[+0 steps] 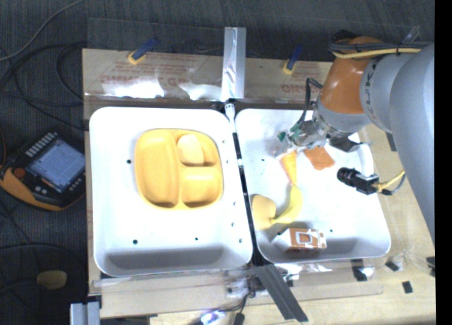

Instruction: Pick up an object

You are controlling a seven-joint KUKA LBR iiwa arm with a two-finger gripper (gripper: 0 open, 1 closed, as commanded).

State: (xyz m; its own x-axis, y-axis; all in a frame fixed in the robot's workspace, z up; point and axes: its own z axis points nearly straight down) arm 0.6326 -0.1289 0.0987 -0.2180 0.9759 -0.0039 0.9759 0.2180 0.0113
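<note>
My gripper (305,135) hangs low over the upper middle of the right bin (367,235), below the arm's orange band. Just under it to the right lies a flat orange piece (320,158), and to its lower left an orange wedge (289,166). Whether the gripper touches either one is unclear. A yellow banana-shaped thing (290,205) curves down the bin's left part, next to a pale yellow round piece (262,208). A small orange and white box (307,239) rests near the front wall.
The left bin (113,246) holds a yellow compartment tray (179,168). A black fitting with a cable (357,179) juts over the right bin's right side. A metal divider (240,175) separates the bins. A handheld device (46,169) lies off the bench at left.
</note>
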